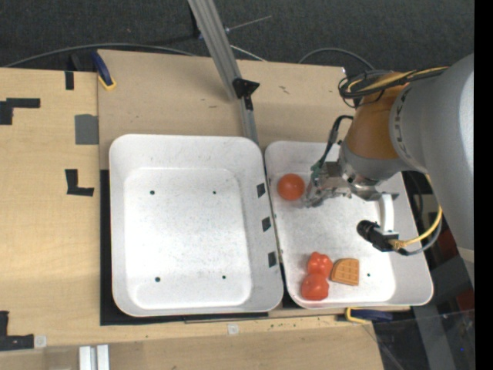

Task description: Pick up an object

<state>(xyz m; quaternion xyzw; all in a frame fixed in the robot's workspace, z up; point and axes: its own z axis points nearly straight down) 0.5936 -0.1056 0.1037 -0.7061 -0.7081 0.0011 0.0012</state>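
Observation:
In the right bin point(400, 287) an orange-red ball point(290, 186) lies near the left wall. My gripper point(316, 193) hangs just to its right, low over the bin floor, beside the ball and not around it. At the bin's front lie a red pepper-shaped toy point(316, 276) and a tan waffle-like piece point(346, 271), touching each other. The arm's grey body and orange band point(373, 129) cover the bin's back right.
The left bin point(185, 222) sits beside the right one, their walls meeting at black clips point(266, 223). A grey metal pole point(219, 41) slants across the bench behind the bins. A black cable fitting point(375, 235) hangs off the wrist over the right bin.

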